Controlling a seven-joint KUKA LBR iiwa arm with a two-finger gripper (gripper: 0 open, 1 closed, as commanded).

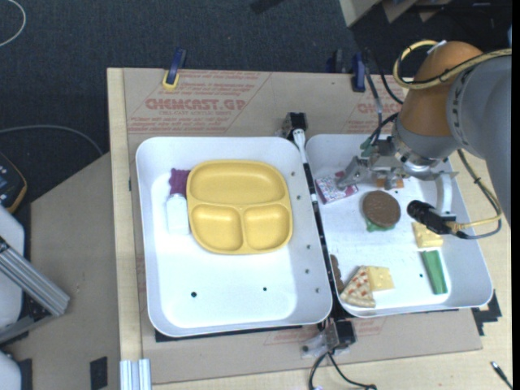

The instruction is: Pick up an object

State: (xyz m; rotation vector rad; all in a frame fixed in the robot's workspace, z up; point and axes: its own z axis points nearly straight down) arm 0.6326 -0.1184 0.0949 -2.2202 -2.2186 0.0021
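One burger (380,210) below gripper (388,179).

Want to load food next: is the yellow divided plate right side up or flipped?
Right side up: the yellow divided plate shows its three hollow compartments facing upward.

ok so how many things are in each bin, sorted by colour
Left bin:
yellow: 1, divided plate
purple: 1, purple item
white: 1, white item
Right bin:
brown: 1, burger
green: 1, green stick
yellow: 1, yellow block
mixed: 2, pizza slice, pink card
Total: 8
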